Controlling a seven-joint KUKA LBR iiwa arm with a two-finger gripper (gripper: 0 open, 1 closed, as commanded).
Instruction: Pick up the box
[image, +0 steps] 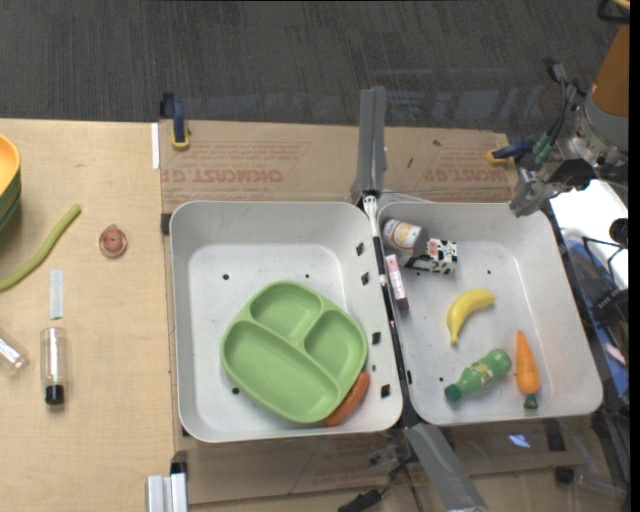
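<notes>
The box (395, 280), a slim pink-labelled carton, lies flat against the right bin's (575, 330) left wall; likely light, stiff; grasp across its narrow width. The pincer (530, 195) hovers beyond the bin's far-right corner; its opening cannot be told.

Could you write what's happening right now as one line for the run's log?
stage: approach | gripper: above right bin's far corner | box: against that bin's left wall, untouched

Two bins sit side by side: the left bin (190, 330) holds a tray (293, 350) overlapping a sausage (350, 400) at its 5 o'clock. In the right bin (570, 330), a banana (467, 311) lies centrally, a cow (437, 255) and jar (403, 234) toward 11 o'clock, a box (395, 283) at 9 o'clock, a bottle (478, 376) and carrot (526, 370) toward 5 o'clock.
</notes>
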